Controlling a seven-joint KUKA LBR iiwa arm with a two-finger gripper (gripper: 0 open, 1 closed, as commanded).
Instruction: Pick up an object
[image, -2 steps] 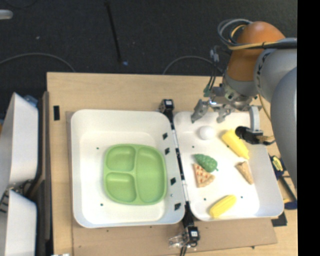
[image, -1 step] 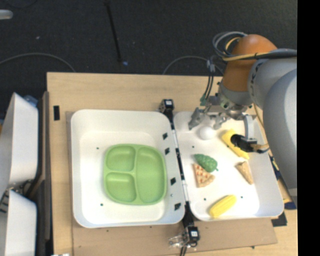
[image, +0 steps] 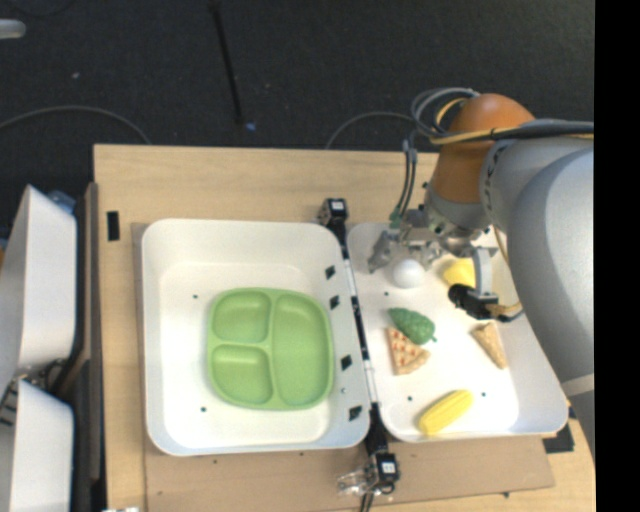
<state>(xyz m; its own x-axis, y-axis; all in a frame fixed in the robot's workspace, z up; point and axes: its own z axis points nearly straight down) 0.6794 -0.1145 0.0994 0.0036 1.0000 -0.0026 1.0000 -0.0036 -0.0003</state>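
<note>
Corn (image: 443, 411) is lying near the front edge of the right bin (image: 470, 365), tilted, with its upper end pointing toward the arm side. Behind it, a pizza slice (image: 405, 352) is resting flat close to the wall that is dividing the two bins. A green leaf (image: 412, 325) is sitting just behind the slice, touching or overlapping its rear edge. A tan wedge (image: 491, 345) is lying apart from both, toward the right side of the same bin.

Farther back, a white ball (image: 407, 272) is sitting on the bin floor. A yellow item (image: 458, 272), possibly a lemon, is lying near it on the right and is partly covered by the wrist hardware.

The gripper (image: 400, 248) is hanging directly behind and above the ball, very close to it; contact cannot be confirmed. Whether the gripper is open or closed cannot be told at this angle, and nothing is showing as held. The grey arm (image: 545, 220) is reaching in from the right, its orange band sitting above the wrist.

The left bin (image: 180, 260) is holding a green divided plate (image: 270, 348), lying flat near its centre. Both bins are resting on the wooden bench (image: 120, 190).
</note>
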